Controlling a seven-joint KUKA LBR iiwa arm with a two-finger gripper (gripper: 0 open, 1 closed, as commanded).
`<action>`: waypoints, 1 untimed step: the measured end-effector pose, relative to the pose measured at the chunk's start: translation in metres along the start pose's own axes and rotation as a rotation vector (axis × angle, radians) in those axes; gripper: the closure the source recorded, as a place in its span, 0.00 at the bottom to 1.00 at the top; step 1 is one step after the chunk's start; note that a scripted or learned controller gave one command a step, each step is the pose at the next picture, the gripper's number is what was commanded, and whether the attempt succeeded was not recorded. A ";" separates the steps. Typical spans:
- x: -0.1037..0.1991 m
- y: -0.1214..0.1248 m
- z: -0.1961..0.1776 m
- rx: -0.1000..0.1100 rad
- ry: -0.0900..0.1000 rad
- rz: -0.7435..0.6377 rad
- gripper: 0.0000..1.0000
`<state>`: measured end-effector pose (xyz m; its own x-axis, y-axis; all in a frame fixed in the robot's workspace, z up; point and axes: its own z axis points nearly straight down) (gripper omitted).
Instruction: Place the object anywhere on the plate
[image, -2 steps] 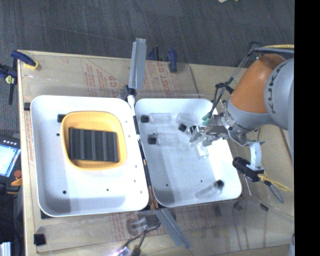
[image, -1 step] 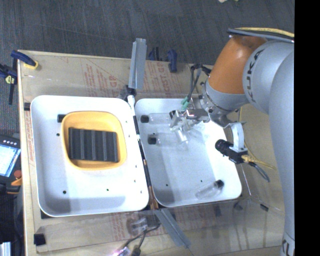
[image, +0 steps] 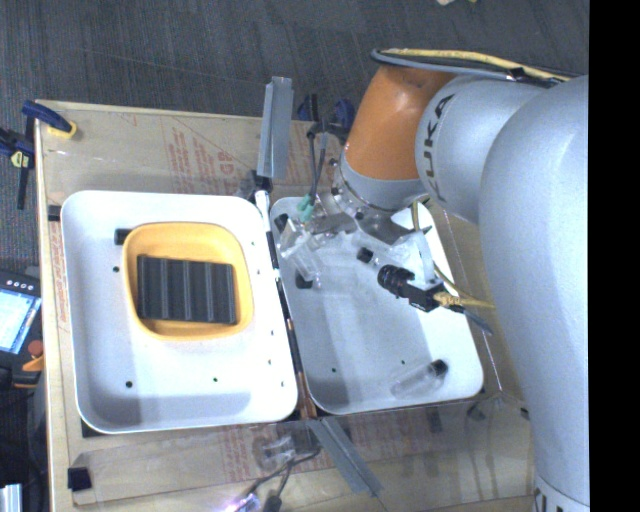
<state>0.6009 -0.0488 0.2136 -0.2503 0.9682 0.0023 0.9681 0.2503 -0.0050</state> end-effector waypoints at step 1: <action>0.039 0.016 0.019 0.000 -0.001 -0.250 1.00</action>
<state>0.6064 -0.0068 0.1946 -0.4818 0.8763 0.0026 0.8763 0.4818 -0.0045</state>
